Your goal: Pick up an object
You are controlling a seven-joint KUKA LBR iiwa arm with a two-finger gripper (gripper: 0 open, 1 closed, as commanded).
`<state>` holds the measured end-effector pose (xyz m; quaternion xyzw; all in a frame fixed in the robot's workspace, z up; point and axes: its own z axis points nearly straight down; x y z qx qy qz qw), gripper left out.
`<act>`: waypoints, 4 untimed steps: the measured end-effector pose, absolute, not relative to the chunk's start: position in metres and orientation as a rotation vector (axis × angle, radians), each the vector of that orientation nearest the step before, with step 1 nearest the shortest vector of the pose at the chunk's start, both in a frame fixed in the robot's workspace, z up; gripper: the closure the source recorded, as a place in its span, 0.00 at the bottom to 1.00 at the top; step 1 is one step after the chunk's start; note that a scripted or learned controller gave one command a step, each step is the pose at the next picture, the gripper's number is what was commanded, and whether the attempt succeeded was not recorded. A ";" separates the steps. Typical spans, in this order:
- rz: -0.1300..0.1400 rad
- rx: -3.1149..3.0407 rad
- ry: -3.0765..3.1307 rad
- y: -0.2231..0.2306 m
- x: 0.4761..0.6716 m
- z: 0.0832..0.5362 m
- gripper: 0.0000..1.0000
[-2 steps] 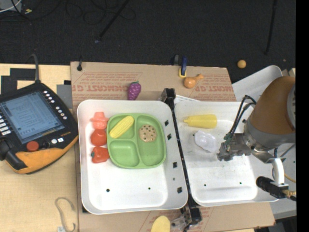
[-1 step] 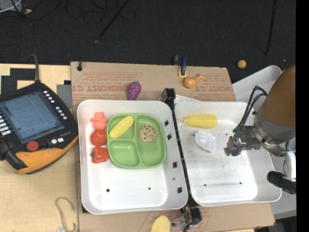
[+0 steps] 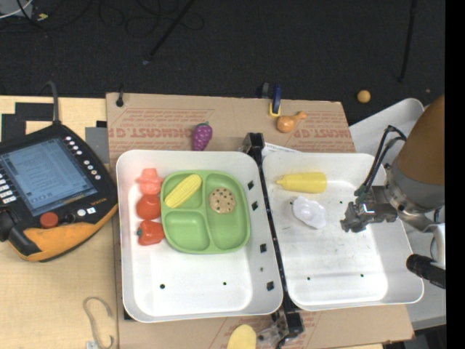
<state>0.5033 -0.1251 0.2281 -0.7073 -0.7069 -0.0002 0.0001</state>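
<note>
While my pincer (image 3: 354,217) hung low over the right-hand bin (image 3: 341,282), close to its far-right wall, I could not tell how it stood, for the dark mechanism hid its working end, and nothing showed in its grasp. Just to its left lay the clear plastic piece (image 3: 309,212), the nearest thing to take, near but not touching me. Beyond that, up and to the left, lay the yellow bottle (image 3: 301,182), resting on its side.

Much further left, across the divider, the other bin held the green tray (image 3: 190,233) with corn (image 3: 182,190) and a cookie (image 3: 221,201) in its compartments, and red and pink toys (image 3: 148,208) beside it.

As I judged it, the risk was plain. That clear piece looked pale against the white floor, slick and rounded, so a descent slightly off its middle might have nudged it aside. Working so near the bin wall, I might also have struck the rim. The bottle, lying down, could have rolled from a glancing touch.
</note>
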 end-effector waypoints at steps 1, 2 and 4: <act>-0.001 -2.215 -2.224 -0.073 0.518 0.236 1.00; -0.001 -2.215 -2.224 -0.017 0.530 0.235 1.00; -0.001 -2.217 -2.223 0.070 0.576 0.229 1.00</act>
